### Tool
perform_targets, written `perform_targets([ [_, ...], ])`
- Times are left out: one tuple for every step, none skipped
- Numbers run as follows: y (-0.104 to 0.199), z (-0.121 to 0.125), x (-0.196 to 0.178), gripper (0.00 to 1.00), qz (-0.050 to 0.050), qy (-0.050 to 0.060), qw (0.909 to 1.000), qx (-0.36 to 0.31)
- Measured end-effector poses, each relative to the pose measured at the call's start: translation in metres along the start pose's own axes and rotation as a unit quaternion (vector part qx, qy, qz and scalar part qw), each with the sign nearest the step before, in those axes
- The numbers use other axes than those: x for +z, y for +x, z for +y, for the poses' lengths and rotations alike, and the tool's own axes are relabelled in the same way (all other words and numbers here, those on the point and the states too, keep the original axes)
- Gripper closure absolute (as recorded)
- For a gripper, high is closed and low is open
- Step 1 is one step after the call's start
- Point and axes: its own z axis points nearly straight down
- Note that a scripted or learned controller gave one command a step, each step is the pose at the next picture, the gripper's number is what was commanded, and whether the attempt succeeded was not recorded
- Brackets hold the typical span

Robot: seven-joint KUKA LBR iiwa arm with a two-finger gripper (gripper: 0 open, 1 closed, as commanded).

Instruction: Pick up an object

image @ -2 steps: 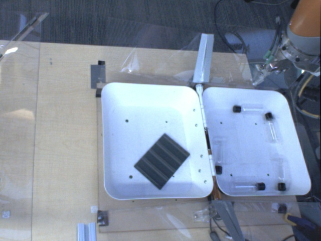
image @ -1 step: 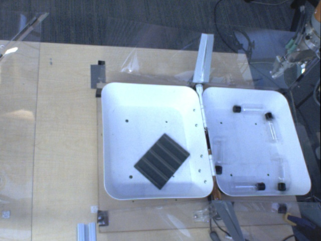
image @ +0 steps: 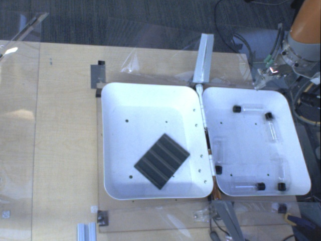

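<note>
ridged dark pad lies flat in the left bin, untouched, so the pick looks not yet begun, with the arm well off beyond the right bin's far corner.

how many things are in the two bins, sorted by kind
Dark ribbed rectangular pad, lying in the left bin: 1
Clear tubes with black caps, lying in the right bin: 4 (one near the far edge, one by the right side, one and one near the front)
Total: 5
</note>
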Motion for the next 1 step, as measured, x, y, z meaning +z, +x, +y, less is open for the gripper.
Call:
perform_targets([
  [0.0007,0.0025,-0.0139,1.00,-0.002,-0.004,1.0000,-0.003],
])
